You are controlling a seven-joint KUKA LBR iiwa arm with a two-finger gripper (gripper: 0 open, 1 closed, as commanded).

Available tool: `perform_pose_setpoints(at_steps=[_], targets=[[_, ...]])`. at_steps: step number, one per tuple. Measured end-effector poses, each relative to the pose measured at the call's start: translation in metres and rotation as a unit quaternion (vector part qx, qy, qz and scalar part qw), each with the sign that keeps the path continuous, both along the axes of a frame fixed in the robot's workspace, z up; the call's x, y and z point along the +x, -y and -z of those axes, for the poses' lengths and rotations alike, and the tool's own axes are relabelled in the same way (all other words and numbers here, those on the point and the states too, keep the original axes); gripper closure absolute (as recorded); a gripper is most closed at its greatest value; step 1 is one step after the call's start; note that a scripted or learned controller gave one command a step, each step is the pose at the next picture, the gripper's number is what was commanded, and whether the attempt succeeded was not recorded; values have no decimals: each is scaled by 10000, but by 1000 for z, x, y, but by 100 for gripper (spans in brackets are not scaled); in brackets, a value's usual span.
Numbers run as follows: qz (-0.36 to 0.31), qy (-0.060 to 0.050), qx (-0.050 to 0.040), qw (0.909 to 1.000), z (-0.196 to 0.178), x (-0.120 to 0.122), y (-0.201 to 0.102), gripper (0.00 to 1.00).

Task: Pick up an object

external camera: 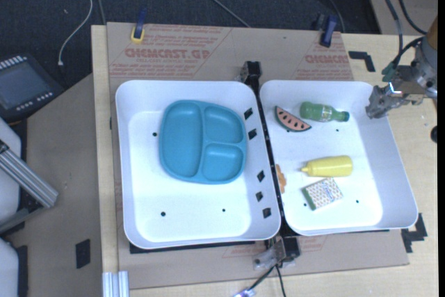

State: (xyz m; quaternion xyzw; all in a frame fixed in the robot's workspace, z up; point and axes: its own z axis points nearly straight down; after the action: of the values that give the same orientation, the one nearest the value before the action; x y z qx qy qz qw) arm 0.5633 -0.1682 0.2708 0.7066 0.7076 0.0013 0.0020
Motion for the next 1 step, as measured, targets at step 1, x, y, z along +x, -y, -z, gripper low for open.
perform_pose_setpoints(at_steps=[1], targets=[[-30,-9,13,10000,-1,19,-59,100]])
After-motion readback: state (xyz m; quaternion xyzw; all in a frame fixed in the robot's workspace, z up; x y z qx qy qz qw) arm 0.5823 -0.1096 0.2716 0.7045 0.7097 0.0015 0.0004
